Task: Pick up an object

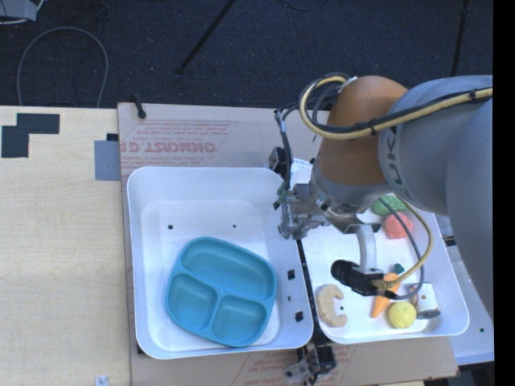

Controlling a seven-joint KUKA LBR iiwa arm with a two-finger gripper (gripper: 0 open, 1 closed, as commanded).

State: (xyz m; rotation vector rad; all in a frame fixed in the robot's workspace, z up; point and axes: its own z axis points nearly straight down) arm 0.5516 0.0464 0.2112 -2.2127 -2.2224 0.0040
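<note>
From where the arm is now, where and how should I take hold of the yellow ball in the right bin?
Take the yellow ball across its middle, coming straight down from above. It is round, so any pair of opposite sides will likely do, but it sits close to the bin's near wall, with an orange carrot and a small white block right beside it. Set the tool's fingers along the freest line.

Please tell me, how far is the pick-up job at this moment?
Done: nothing looks lifted. The yellow ball, orange carrot and beige piece lie in the right bin. In hand: the arm hangs over that bin. Left: grasping and raising one object.
</note>
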